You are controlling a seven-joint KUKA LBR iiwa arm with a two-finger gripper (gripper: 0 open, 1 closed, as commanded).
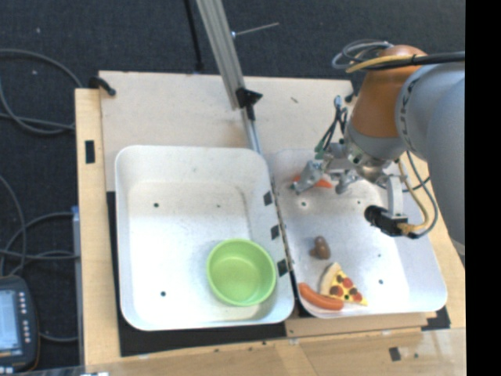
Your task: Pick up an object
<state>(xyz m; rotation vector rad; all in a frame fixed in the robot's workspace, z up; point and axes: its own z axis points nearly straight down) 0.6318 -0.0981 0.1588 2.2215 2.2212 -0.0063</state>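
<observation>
My gripper point(319, 174) hangs over the far left part of the right bin point(407, 280), below the arm's orange band. A small orange-red object point(306, 183) lies right at the gripper's tip, partly covered by it; whether it is gripped is hidden. Nearer the front of this bin sit a brown lump point(321, 247), a toy pizza slice point(342, 283) and a red sausage point(319, 297) along the front rim.
A green bowl point(241, 271) rests in the front right corner of the left bin point(156, 210). A slanted aluminium post point(227, 53) rises behind the bins. Black cables and a connector point(389, 221) hang from the wrist over the right bin.
</observation>
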